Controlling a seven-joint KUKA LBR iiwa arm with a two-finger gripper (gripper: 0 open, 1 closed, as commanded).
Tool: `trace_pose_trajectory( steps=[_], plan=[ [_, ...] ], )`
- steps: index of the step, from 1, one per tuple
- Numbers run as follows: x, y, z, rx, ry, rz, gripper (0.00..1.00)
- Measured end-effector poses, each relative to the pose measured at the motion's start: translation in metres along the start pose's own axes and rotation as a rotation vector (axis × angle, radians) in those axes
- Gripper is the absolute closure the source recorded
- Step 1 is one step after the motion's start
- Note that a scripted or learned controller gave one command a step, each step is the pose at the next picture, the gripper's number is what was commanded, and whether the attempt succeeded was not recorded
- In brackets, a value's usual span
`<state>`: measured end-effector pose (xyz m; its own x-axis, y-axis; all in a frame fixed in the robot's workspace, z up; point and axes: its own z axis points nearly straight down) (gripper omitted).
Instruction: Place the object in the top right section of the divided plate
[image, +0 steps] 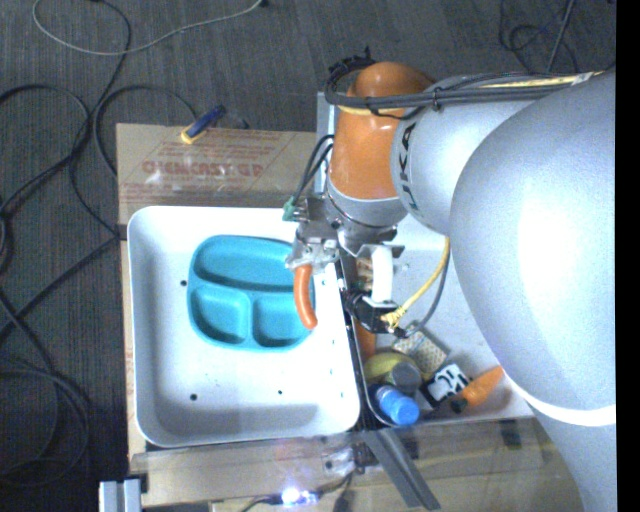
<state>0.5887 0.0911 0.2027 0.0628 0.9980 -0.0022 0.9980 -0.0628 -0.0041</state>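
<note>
One slender orange stick (305, 300) up in the gripper (308, 256), top end caught between the pale fingers, which are closed on it. Long axis close to vertical in the camera view, running from the fingertips towards the near edge of the picture. Slightly bowed, with the lower tip curling a little to the right. Hangs straight below the claw, free end farthest from it, no other part touching the fingers.

Sits over the right rim of the blue divided plate (205, 300), along the edge where the broad upper section meets the smaller lower right one. Cannot tell whether the lower tip touches the plate or hangs just above it.

Plate resting in the left white bin (160, 380), towards its far right part, with one wide compartment on the far side and two smaller ones on the near side.

Grey arm (520, 200) with its orange band (375, 110) reaching in from the right, above the wall between the two bins.

Several things in the right bin (365, 405), near its front corner: a yellow-green round piece (383, 364), a blue cap (401, 408), a black-and-white item (449, 380), an orange piece (483, 383), all crowded close together.

Beyond the left bin, a cardboard sheet (200, 170) with a small blue-and-yellow item (202, 122) at its far edge.
</note>
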Motion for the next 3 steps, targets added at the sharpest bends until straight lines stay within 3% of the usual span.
trace_pose_trajectory(
  steps=[1, 2, 3],
  plan=[
    [0.056, -0.027, 0.002, 0.001, -0.001, -0.023, 1.00],
    [0.112, -0.016, -0.063, -0.002, -0.001, -0.137, 1.00],
    [0.035, -0.010, -0.074, -0.002, -0.003, -0.297, 1.00]
  ],
)
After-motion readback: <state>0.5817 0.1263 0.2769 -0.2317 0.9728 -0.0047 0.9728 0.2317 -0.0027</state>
